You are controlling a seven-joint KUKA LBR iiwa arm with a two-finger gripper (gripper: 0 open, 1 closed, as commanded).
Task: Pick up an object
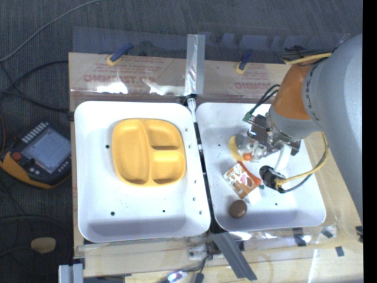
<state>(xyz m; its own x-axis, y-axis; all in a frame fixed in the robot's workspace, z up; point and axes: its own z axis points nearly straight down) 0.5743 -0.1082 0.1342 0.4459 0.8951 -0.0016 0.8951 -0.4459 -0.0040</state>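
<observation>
Objects for picking: gathered in the view's right-hand bin (306, 212), just beside and below the gripper. By size, downward:

Grey arm (347, 81), orange-banded: reaching in from the view's right, over the right-hand bin.

Left-hand bin (88, 217): holding a yellow divided tray (147, 151), flat, near its middle.

Gripper (259, 143): low over the upper middle of the right-hand bin, directly above a small yellow and orange item (237, 148); open or closed, cannot tell, and nothing seen gripped.

Snack packet (240, 179), red and white: lying flat near the bin's middle, just below the gripper, apart from it.

Brown round piece (238, 209): near the bin's front wall, just below the packet.
</observation>
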